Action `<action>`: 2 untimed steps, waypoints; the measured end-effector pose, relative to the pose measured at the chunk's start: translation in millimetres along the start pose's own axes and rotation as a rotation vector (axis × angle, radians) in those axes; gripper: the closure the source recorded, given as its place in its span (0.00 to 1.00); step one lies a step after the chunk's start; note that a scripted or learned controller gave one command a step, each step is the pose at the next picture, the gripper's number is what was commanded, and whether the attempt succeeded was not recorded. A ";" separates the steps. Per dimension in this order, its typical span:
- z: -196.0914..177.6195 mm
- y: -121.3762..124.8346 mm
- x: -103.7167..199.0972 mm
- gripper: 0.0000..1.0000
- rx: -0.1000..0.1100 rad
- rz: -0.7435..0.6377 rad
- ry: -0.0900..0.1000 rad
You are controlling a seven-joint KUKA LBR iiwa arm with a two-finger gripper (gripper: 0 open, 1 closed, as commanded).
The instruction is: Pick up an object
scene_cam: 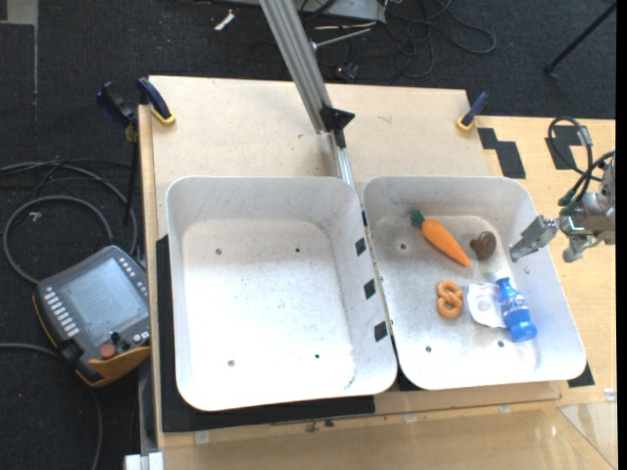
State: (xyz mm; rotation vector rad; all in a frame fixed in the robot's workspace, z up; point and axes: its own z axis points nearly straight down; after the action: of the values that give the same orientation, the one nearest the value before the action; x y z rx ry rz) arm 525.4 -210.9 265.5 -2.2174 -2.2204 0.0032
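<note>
1. Four small things lie in the right bin [549, 360]: an orange toy carrot [446, 242] with a green top, a dark brown lump [483, 246], an orange pretzel-shaped piece [450, 300], and a blue bottle [514, 310] resting on a white wrapper [483, 305].
2. At the right edge, the gripper [554, 240] hangs over the bin's right rim, near the brown lump; its fingers look released, holding nothing.
3. Beside it, the left bin [196, 204] sits on a pale wooden counter [245, 125].
4. Black carpet [59, 86] with cables and a handheld control pendant [93, 306] surrounds the counter.
</note>
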 end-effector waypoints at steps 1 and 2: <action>-1.9 0.8 0.2 0.00 -0.004 0.000 -0.001; 41.4 -0.9 2.6 0.00 0.000 0.001 0.000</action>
State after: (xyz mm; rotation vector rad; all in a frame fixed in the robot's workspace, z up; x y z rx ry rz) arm 524.3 -208.3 224.0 -2.2190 -2.2187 0.0038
